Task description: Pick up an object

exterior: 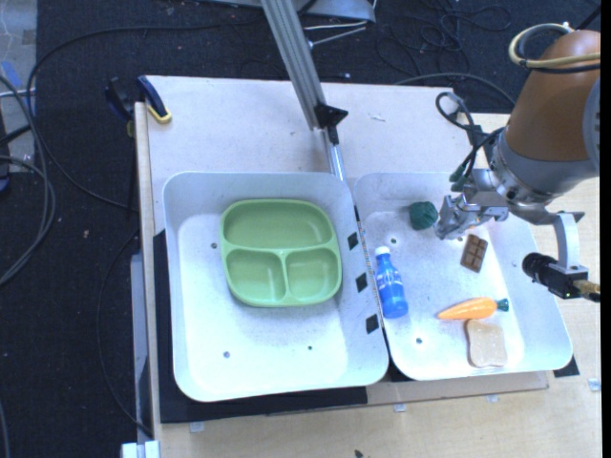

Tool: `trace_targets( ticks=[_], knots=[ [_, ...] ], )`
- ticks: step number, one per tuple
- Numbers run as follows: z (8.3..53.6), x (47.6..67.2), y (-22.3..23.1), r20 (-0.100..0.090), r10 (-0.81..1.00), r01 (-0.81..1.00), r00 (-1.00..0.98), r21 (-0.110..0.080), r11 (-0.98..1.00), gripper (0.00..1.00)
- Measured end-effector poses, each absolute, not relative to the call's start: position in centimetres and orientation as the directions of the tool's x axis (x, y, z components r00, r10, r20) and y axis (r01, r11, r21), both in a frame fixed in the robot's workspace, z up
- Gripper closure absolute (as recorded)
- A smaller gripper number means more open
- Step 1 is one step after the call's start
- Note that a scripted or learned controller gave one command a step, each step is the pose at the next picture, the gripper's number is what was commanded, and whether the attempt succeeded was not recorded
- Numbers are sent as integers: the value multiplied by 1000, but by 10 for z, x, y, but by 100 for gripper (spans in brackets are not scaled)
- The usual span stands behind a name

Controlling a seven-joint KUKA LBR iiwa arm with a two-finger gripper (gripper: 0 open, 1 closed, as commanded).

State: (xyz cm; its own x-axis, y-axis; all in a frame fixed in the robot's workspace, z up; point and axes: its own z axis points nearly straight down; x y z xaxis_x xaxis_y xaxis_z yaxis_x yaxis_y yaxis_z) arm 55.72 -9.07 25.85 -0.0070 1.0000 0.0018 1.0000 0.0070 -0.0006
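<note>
Bins (191, 351) are seen side by side, the left holding a green tray (282, 252). Whether the gripper (451, 219) is apart or together cannot be told. A blue bottle (389, 282) lies left in the right bin, long axis near-to-far, cap far; judged light, stiff, slippery, best taken across the body

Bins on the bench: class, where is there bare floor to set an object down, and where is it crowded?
Left bin: bare floor in front of the green tray and along its left side. Right bin: a small bare patch between the blue bottle and the carrot. Crowded around the gripper, between green lump and brown block, and by the bread slice.
</note>
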Motion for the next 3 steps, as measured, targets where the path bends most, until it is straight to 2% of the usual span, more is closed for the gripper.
trace_targets(
  ticks=[1,3],
  knots=[
    [256,545,-49,1,1000,1000,-6,-1,6,100],
    [246,524,67,1,1000,1000,-7,-2,7,100]
  ],
)
